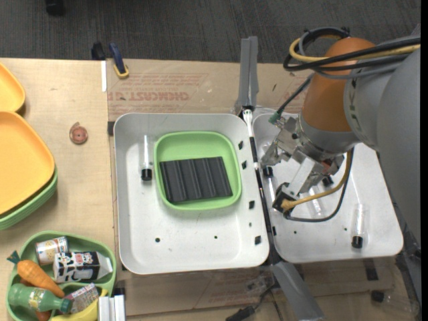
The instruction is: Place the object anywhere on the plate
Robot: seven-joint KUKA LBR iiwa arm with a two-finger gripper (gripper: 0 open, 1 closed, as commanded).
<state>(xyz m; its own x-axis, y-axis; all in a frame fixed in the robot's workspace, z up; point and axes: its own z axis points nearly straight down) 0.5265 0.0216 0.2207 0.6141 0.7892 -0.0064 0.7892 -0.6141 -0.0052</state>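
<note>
1. the green plate (197, 141) is sitting in the left white bin (194, 246), toward that bin's far half.
2. the dark ribbed slab (195, 179) is lying flat on the plate, covering most of its floor and touching nothing else.
3. a white tube with a black cap (146, 156) is lying just left of the plate, on the bin floor and apart from the plate's rim.
4. the hand (275, 158) is hanging to the right of the plate, over the near-left part of the right white bin (321, 239); i cannot tell whether it is wide or narrow, and nothing is showing in its grip.
5. a second white tube with a black cap (358, 225) is lying well right of the plate, near the right bin's front right corner.
6. well left of the plate, stacked orange plates (23, 159) are resting on the desk (80, 99), and a green bowl (63, 236) is holding toy foods below them.
</note>
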